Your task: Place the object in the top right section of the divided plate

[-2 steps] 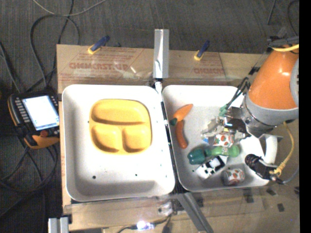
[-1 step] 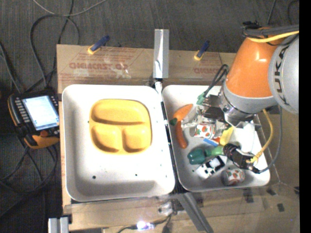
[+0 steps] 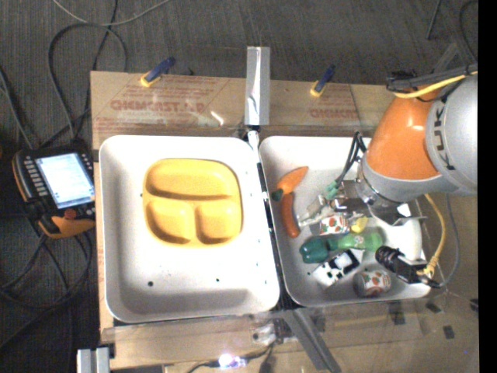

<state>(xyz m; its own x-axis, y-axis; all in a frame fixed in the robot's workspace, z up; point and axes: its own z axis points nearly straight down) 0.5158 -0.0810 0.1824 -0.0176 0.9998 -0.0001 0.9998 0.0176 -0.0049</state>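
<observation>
Gripper point(image 3: 335, 202) over the right bin point(image 3: 307, 155); finger state cannot be told. Carrot point(image 3: 290, 191) lies left of the fingers, green bottle point(image 3: 332, 245) below them.

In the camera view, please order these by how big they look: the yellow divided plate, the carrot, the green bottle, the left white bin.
1. Left white bin
2. Yellow divided plate
3. and 4. Carrot and green bottle: they look about alike in size, so I do not rank them.

Dark grey carpet point(image 3: 194, 22); cables point(image 3: 74, 29) trailing across.
</observation>
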